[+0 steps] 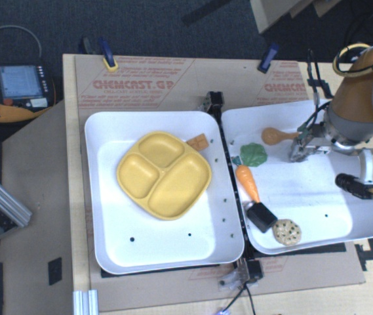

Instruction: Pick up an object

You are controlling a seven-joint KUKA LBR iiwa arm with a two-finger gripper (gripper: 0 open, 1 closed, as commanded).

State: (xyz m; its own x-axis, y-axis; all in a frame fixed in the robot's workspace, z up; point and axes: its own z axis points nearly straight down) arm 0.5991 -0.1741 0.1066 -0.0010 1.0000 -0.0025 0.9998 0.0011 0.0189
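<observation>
Left bin point(107, 195): yellow divided plate point(164, 174), brown block point(198, 142).
Right bin point(317, 195): wooden spoon point(276, 135), green leaf point(253, 154), carrot point(247, 182), black block point(261, 216), cookie point(286, 231).
Gripper point(299, 151): low beside the spoon.

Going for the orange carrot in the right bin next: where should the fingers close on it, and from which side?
Grip the orange carrot across its thick upper middle, coming straight down from above. It lies flat, tapering toward the black block near its tip, so close across its width; the green leafy piece crowds its top end.

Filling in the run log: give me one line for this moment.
gripper: low in right bin, beside wooden spoon | grasp: none seen | carrot, cookie: untouched | left bin: yellow plate
</observation>
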